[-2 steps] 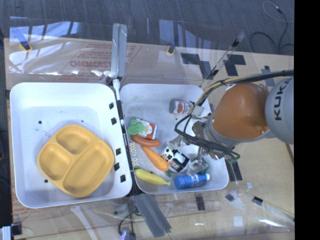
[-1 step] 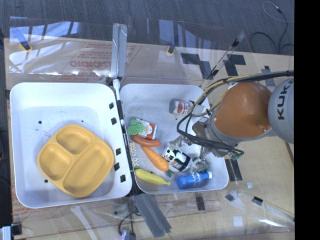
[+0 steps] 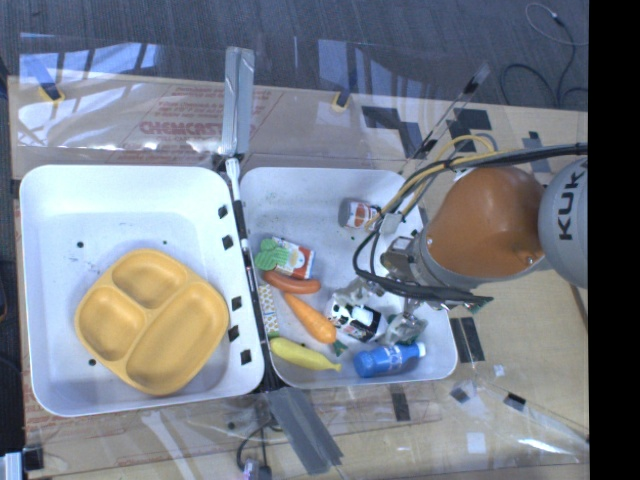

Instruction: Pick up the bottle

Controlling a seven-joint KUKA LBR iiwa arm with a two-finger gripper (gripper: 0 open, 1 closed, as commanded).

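Blue and lying on its side, the bottle [image 3: 388, 359] rested in the near right corner of the right bin [image 3: 300, 186], just right of a yellow banana [image 3: 304, 355]. The gripper [image 3: 382, 313] hovered just above the bottle; whether it was spread could not be told.

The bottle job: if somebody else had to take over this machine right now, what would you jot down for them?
Gripper: down in the right bin, over the toys just above the bottle; nothing seen between its fingers, and I cannot tell if they are open.
Bottle: blue with a white cap, lying on its side near the right bin's front edge, beside the banana.
Also there: carrot, hot dog, small can. The yellow tray is in the left bin.
Done: the arm is close to the bottle.
Left: grasp it and lift it.
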